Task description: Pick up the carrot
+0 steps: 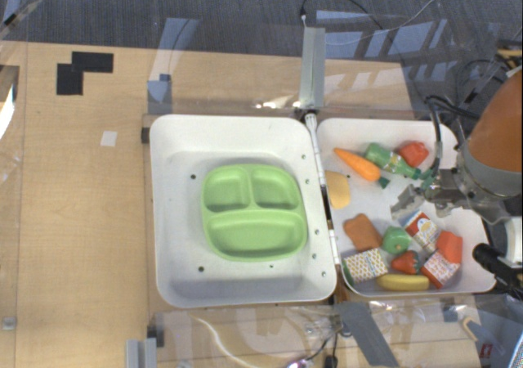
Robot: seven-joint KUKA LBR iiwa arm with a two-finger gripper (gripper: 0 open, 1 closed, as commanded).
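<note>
A wooden bench (82, 219) carries two shallow white bins side by side. The left bin (176, 195) holds a green divided plate (253, 211). The right bin (409, 125) is crowded with toy food. The carrot (357, 164), orange with a green tip, lies free at about ten o'clock in the right bin, tilted, its green end touching a green bottle (388, 158). The gripper (411, 199) hangs over the bin's centre, at about four o'clock from the carrot and near it but apart. Its jaws look spread and hold nothing. The step in hand appears to be the approach. The next move likely calls for shifting toward ten o'clock, lining the jaws across the carrot's narrow body, then lowering.
</note>
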